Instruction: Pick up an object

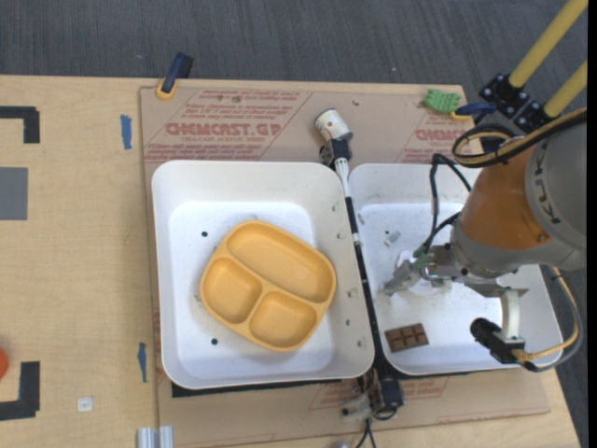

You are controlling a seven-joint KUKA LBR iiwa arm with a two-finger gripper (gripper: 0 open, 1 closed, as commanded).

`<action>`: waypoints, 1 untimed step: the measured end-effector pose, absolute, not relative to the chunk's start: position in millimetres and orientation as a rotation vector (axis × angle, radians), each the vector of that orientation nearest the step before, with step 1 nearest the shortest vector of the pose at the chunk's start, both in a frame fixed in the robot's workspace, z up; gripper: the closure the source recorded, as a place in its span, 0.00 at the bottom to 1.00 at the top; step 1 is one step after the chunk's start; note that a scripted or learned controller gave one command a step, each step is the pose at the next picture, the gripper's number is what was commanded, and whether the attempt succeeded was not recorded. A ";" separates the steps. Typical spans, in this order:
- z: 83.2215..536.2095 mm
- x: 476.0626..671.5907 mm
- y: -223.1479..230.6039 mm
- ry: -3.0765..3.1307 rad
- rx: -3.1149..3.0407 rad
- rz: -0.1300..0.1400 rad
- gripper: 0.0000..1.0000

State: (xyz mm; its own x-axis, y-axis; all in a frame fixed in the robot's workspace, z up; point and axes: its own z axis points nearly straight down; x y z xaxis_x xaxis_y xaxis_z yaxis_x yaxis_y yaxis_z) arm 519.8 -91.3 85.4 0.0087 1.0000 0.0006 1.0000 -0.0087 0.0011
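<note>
A yellow three-compartment plate lies in the left bin. In the right bin, a small brown chocolate-bar piece rests near the front edge. My gripper is low in the right bin, above and slightly behind the brown piece, pointing left. The arm's orange band and grey wrist cover much of the bin's right half.
A white-and-black fixture stands behind the divider between the bins. A green clip and a yellow-black stand are at the back right. A blue-yellow clamp sits at the back left. Black cable loops near the wrist.
</note>
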 end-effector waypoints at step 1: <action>85.5 576.8 -100.8 2.112 2.323 0.003 0.00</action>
